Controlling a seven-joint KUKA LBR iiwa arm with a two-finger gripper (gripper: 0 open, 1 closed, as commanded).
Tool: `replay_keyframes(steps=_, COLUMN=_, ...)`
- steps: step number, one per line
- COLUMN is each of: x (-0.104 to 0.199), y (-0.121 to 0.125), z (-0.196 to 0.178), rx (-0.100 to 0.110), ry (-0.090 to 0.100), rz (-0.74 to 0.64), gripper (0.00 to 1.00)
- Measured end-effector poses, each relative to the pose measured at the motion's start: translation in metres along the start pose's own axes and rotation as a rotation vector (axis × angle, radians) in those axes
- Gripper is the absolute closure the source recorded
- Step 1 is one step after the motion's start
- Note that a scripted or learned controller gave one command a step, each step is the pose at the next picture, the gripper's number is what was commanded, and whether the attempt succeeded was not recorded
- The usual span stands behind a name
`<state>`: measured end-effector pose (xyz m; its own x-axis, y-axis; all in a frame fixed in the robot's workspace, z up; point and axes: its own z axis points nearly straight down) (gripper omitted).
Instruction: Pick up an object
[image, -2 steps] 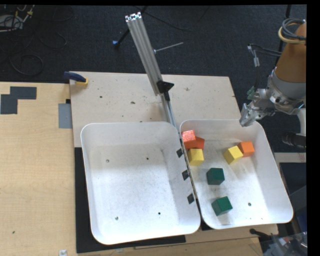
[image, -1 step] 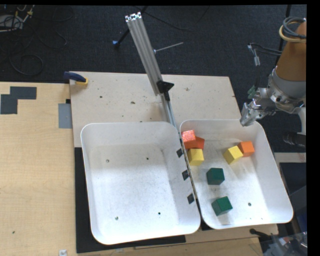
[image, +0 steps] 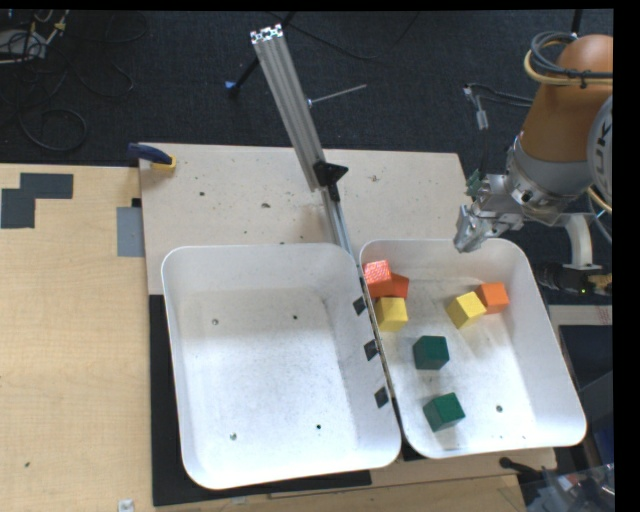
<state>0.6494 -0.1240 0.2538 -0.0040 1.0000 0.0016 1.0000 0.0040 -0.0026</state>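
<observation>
- Closest to the camera, in the right bin (image: 560, 410), sits a green block (image: 444, 410). Another green block (image: 431, 351) sits a bit farther back.
- Next come a yellow block (image: 392, 313) by the wall between the bins, and a second yellow block (image: 465, 309) touching an orange block (image: 494, 295).
- An orange-red block (image: 381, 277) sits just behind the first yellow one.
- The left bin (image: 200, 300) sits beside it on the tabletop (image: 240, 190).
- My jaws (image: 470, 236) hang over the far rim of the right bin, above and behind the blocks.
- I cannot tell if my jaws are open or closed. Nothing sits between them that I can see.
- So I think the job is just starting. No block is picked up yet.
- The second yellow block and the orange one are nearest to me. I would have to come forward and go down to grab one.
</observation>
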Motion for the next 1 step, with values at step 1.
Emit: replay_keyframes(steps=1, x=0.0539, y=-0.0036, z=-0.0047, rx=0.001, ry=0.001, rz=-0.001, gripper=1.0)
